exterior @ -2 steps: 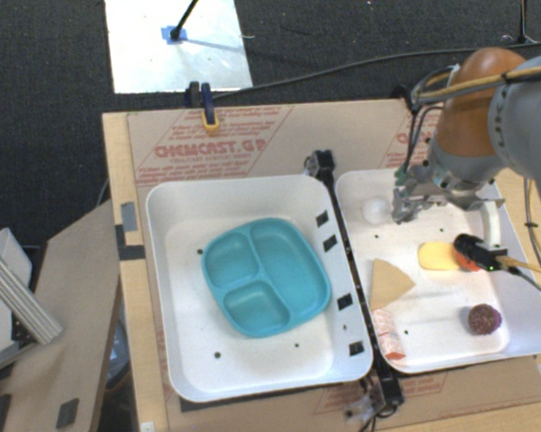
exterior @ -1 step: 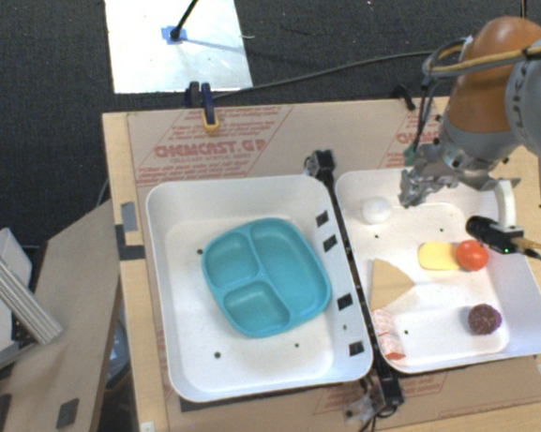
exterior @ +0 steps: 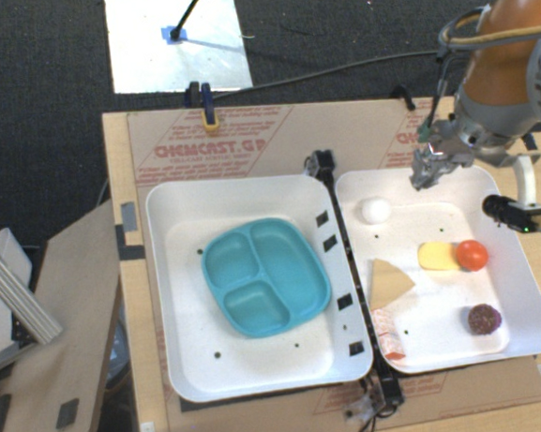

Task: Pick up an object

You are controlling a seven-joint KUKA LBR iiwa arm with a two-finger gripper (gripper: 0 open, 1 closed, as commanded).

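While the arm hangs over the far edge of the right bin (exterior: 516,278), you will find the gripper (exterior: 428,170) poised above that bin's back wall with nothing visible between its tips; whether it is spread or pressed together you cannot tell from this slant. Nearest to it is the white ball (exterior: 375,211), which lies on the bin floor toward the divider, to the gripper's left in the picture and a little nearer the camera. Being round, the ball has no long axis to line up with. The yellow block (exterior: 436,256) and orange ball (exterior: 472,255) sit touching further forward, with a tan wedge (exterior: 388,282) and a dark ball (exterior: 485,319) beyond. A blue tray (exterior: 265,277) occupies the left bin (exterior: 178,294).
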